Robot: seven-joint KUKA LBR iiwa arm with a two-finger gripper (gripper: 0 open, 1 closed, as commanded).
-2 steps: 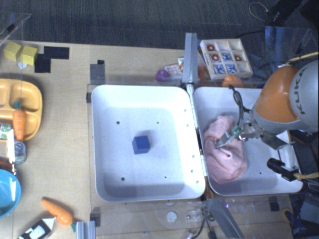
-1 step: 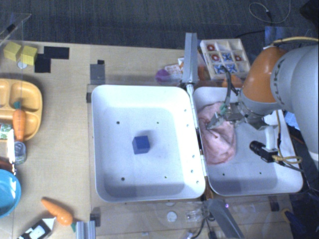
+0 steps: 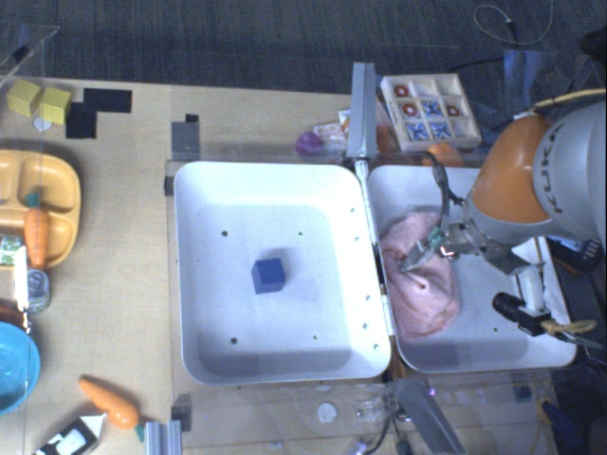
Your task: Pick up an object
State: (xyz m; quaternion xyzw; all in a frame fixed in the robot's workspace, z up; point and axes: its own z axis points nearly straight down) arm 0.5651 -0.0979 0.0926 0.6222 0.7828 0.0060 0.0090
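Pincer (image 3: 424, 251) seemingly touching pink cloth (image 3: 422, 278)

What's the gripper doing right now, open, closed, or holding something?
Gripper: down on the pink cloth in the right bin; grip state cannot be told.

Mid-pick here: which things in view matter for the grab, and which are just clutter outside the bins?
Job:
- crumpled pink cloth, right white bin
- small blue cube, left white bin
- gripper, over the cloth

Lying about:
- yellow divided tray
- two toy carrots
- tic-tac-toe board
- blue bowl
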